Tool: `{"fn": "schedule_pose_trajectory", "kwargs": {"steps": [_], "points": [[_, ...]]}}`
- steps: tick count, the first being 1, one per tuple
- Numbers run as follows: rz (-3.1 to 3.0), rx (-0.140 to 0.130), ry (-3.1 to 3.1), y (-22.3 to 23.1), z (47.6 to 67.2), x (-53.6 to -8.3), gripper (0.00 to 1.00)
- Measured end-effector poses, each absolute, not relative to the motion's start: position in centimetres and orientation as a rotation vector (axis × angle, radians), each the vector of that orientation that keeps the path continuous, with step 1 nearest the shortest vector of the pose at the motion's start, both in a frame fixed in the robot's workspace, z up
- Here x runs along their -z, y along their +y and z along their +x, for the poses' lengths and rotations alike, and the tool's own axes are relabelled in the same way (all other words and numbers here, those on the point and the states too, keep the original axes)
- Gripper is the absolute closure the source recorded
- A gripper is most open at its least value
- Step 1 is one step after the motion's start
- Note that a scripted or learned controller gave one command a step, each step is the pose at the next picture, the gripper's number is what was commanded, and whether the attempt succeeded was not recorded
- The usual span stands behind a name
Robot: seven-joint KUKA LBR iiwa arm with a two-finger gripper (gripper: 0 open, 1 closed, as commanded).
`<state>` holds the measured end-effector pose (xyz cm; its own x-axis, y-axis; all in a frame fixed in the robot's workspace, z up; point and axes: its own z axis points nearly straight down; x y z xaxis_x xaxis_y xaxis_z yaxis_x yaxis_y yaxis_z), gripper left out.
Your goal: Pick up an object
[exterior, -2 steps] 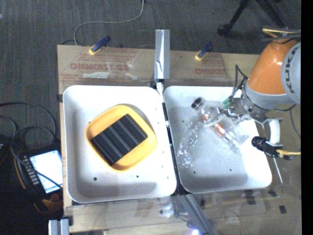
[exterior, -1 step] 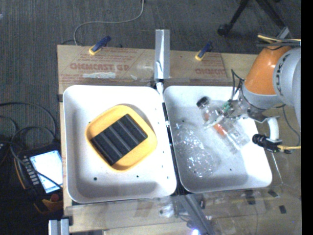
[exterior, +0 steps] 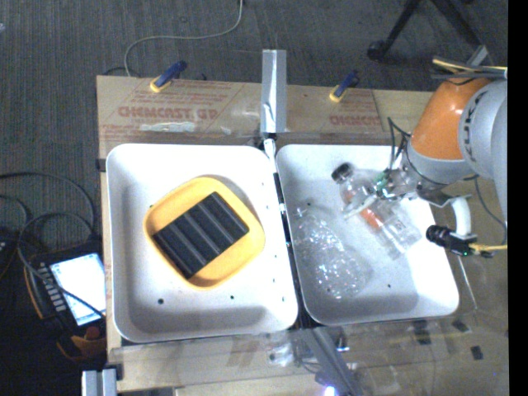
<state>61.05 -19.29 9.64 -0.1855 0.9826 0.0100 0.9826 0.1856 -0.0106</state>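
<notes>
Right bin (exterior: 429, 299): hand (exterior: 386, 185) seemingly low among clear plastic items (exterior: 363, 205).

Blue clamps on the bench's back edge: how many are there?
2. One blue clamp sits behind the left bin, the other behind the right bin. The arm may hide more.

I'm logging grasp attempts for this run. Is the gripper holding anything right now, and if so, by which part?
It cannot be told. The gripper sits low in the right bin among clear plastic items, which blur its tip.
</notes>
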Motion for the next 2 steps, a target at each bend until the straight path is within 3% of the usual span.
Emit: {"fn": "schedule_pose_trajectory", "kwargs": {"steps": [1,2], "points": [[-1.988,-0.005,-2.403,-19.1,60.9,-10.3,1.0],[-1.985,0.0,-2.434,-15.4,61.2,-18.6,1.0]]}}
